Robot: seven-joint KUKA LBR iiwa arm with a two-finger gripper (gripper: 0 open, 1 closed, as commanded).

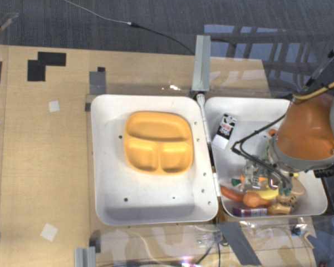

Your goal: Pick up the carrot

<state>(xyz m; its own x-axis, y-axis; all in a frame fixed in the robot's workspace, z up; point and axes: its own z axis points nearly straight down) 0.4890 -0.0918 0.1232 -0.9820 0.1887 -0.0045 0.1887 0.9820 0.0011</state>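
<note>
The shallow white left bin [108,166] holds a yellow three-compartment plastic tray [157,142]. In the white right bin [240,124], the grey arm's orange-banded wrist [309,132] hangs over a toy pile. The metal two-finger gripper [260,178] sits just above the orange carrot [242,196] near the front edge; I cannot tell how it is set.

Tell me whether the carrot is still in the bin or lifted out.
In the bin: the carrot lies on the right bin's floor among other items.
</note>
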